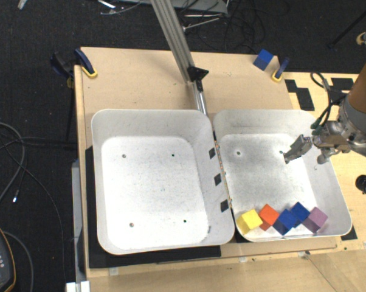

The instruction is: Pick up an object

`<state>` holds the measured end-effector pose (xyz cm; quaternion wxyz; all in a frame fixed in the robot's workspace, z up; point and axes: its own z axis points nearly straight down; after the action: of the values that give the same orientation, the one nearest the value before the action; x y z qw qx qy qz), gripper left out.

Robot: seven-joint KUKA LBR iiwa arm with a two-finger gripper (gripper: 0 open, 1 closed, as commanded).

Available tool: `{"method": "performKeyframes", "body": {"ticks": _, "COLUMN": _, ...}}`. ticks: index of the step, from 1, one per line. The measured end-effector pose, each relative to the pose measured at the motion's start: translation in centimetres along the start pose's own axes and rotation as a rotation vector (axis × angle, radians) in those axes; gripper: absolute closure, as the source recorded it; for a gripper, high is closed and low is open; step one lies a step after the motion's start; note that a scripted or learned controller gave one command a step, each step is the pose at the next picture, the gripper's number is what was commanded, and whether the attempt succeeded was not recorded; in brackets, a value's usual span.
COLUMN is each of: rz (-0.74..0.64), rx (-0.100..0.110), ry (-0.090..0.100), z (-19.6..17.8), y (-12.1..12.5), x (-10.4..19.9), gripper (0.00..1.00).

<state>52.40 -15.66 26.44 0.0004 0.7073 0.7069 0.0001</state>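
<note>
Sitting in a row along the near edge of the right bin [335, 187]: yellow cube [250, 220], orange cube [269, 215], blue cube [292, 217], purple cube [315, 219]. They're packed close, neighbours touching or nearly so, yellow at the left end near the bin's corner, purple at the right end against the sloping wall. None of them is gripped.

Pincer [307, 151] hangs over the right bin's upper right part, well apart from the cubes. Fingers spread apart, nothing between them; one finger [294, 149] points left over the bin floor, the other sits near the right wall.

Arm comes in from the right edge, wrist roughly level, grey with the orange band just showing at the frame edge.

Left bin [104, 163] lies just beside the right one, their rims meeting at the middle. Both rest on the wooden worktop [140, 78]. Another blue block [264, 58] sits at the worktop's far right, outside the bins.
</note>
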Motion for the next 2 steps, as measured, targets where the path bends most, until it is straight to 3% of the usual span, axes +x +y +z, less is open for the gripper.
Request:
{"method": "performKeyframes", "body": {"ticks": 1, "rz": 0.000, "rx": 0.007, "ry": 0.002, "z": 13.2, "y": 1.6, "x": 0.5, "gripper": 0.00}}
{"method": "performKeyframes", "body": {"ticks": 2, "rz": 0.000, "rx": -0.003, "ry": -0.002, "z": 16.9, "y": -3.5, "x": 4.4, "gripper": 0.00}}
